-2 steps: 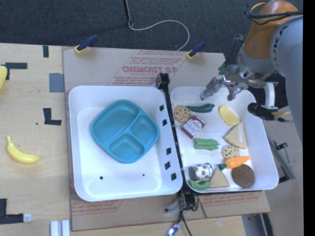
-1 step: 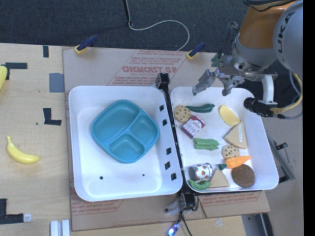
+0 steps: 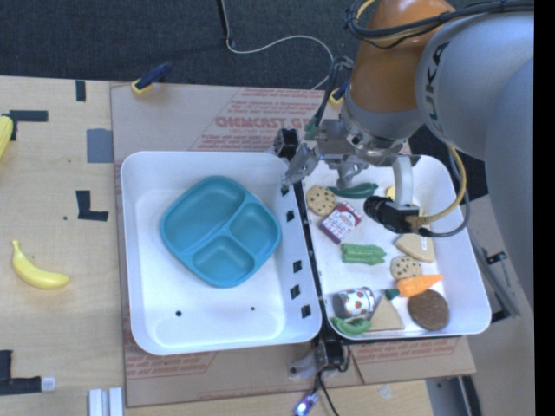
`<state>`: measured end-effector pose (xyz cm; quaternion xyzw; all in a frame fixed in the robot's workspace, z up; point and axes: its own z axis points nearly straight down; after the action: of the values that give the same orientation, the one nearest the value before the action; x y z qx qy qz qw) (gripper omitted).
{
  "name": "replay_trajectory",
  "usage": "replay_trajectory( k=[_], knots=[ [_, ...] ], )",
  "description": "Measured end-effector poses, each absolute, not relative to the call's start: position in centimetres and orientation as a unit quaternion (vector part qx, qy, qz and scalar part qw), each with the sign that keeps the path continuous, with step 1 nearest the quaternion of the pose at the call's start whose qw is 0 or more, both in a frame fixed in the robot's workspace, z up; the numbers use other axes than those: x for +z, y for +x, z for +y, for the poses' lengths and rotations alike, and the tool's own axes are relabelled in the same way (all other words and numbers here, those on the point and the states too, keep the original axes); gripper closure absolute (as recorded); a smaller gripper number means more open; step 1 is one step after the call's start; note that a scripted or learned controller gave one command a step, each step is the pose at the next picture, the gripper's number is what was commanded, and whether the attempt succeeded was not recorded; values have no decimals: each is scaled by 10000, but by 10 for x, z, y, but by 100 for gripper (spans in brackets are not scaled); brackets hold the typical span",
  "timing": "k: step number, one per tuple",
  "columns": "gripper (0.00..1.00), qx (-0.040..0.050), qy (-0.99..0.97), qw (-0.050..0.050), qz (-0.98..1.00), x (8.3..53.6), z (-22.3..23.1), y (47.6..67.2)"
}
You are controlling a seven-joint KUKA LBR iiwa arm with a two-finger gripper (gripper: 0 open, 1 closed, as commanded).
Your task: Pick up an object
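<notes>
The gripper (image 3: pixel 351 173) hangs low over the upper part of the right bin (image 3: pixel 464 232), just above a green pod (image 3: pixel 357 189); whether it is parted or closed, and whether it grips anything, I cannot tell, since the wrist hides it; beside it lie a chocolate-chip cookie (image 3: pixel 320 200) and a red packet (image 3: pixel 339 223); nearer the front sit a green bean (image 3: pixel 362 253), a carrot (image 3: pixel 420 284) and a brown disc (image 3: pixel 428 310); the left bin (image 3: pixel 139 232) bears a blue divided plate (image 3: pixel 221 230); a banana (image 3: pixel 36 269) lies on the bench (image 3: pixel 52 189).
</notes>
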<state>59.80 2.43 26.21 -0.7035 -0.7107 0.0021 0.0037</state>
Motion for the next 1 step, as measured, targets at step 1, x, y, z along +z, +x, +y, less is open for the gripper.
replay_trajectory(
  k=[1],
  knots=[
    [0, 5, -7048, 16, -7094, 310, 59, 547]
  ],
)
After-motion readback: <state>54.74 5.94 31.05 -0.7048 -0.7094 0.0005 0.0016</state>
